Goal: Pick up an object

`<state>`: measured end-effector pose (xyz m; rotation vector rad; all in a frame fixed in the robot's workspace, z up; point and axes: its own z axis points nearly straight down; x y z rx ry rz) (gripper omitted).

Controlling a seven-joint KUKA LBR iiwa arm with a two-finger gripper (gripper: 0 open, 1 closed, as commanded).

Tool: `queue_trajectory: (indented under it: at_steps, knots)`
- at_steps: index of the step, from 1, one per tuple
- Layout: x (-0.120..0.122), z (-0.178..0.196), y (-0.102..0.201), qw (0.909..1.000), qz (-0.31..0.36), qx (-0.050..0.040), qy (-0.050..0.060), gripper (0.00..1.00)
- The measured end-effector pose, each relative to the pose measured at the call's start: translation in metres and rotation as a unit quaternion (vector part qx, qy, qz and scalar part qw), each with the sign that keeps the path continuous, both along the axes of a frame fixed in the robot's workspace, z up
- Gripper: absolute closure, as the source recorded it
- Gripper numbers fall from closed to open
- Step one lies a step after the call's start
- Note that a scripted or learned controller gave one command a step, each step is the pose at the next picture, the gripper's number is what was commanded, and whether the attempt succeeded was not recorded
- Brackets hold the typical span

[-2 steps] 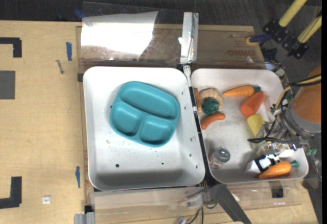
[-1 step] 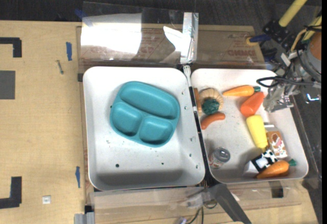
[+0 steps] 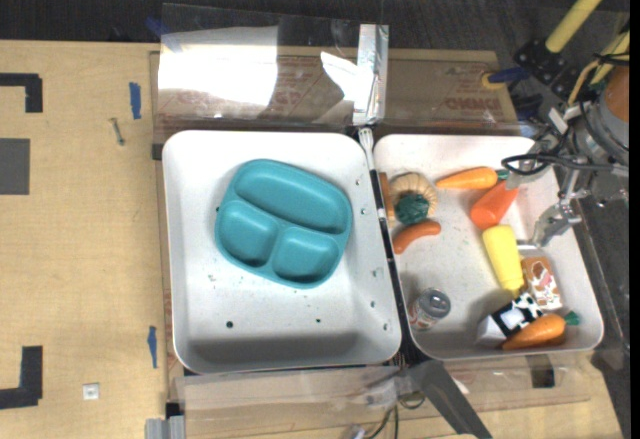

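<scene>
1. The gripper (image 3: 556,219) hangs over the right edge of the right bin (image 3: 455,277), a pale metal piece reaching down from a tangle of cables and grey hardware; whether it is spread or pressed together cannot be told, since the tips blur into the bin's white rim
2. Nothing can be seen pinched at that tip
3. The arm (image 3: 612,132) is cut off by the right edge of the view, with a sliver of orange at the very margin
4. The left bin (image 3: 200,317) holds a teal divided plate (image 3: 284,221), lying flat and tilted on the diagonal
5. In the right bin, a yellow cylinder (image 3: 502,257) lies lengthwise near the middle, touching an orange block (image 3: 494,206) above it
6. An orange carrot (image 3: 469,179) lies near the bin's top wall, and a second carrot (image 3: 538,329) rests along the bottom right rim
7. A black-and-white item (image 3: 520,311) is partly hidden behind that second carrot; what it is cannot be made out
8. A small printed packet (image 3: 540,279) sits just beside the yellow cylinder, its markings too small to read
9. At the bin's left wall a round tan-and-teal object (image 3: 411,197) sits above a small sausage shape (image 3: 416,234)
10. A small clear jar (image 3: 432,306) near the bottom left is hard to read against the white
</scene>
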<state>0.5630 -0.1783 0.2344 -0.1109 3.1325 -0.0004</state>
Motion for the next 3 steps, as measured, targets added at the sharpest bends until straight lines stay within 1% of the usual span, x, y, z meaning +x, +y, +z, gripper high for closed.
queue_trajectory:
  at_steps: [1,2,3]
  knots:
    - [0.026,-0.137,-0.014,0.9977,-0.068,0.0003,-0.002,0.0]
    - [-0.02,-0.146,-0.015,0.9846,-0.175,0.0012,-0.001,0.0]
    - [-0.063,-0.146,-0.006,0.9696,-0.245,0.0014,-0.002,0.0]
